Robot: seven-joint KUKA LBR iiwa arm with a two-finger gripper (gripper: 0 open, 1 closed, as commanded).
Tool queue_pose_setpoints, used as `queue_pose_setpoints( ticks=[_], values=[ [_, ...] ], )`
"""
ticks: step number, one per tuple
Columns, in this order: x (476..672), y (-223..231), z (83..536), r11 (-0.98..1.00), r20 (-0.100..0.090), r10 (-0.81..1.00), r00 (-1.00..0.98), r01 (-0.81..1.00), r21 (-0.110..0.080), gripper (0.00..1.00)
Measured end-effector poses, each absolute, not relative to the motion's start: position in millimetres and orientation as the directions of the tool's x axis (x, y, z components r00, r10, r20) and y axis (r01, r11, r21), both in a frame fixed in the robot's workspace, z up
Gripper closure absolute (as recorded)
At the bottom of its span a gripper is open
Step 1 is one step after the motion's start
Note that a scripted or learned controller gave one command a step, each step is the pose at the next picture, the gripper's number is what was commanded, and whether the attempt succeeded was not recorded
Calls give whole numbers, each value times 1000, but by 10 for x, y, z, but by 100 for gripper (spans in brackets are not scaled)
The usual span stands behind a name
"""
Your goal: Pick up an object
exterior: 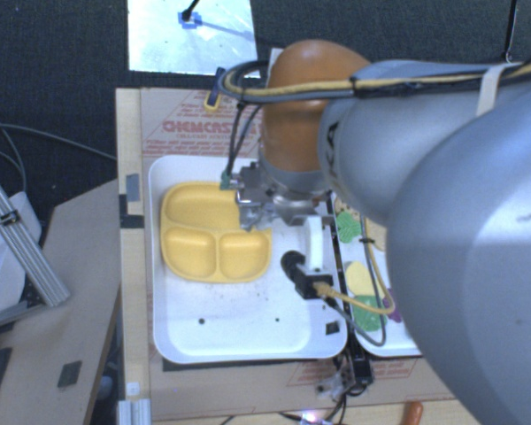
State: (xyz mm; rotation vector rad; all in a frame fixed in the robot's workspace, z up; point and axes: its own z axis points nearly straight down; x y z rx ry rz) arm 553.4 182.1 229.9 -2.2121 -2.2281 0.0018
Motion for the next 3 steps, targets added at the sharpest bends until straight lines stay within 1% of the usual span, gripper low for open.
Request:
queue_pose_setpoints(
  ticks=[1,2,3],
  values=[
    [4838,2102,2822,9,4,1000,-9,1000,1,100],
    [4834,1794,1168,-3,-6,1000,3,1000,-14,100],
    [5822,2216,927,-7,-10,1000,7,1000,-1,100]
  ],
)
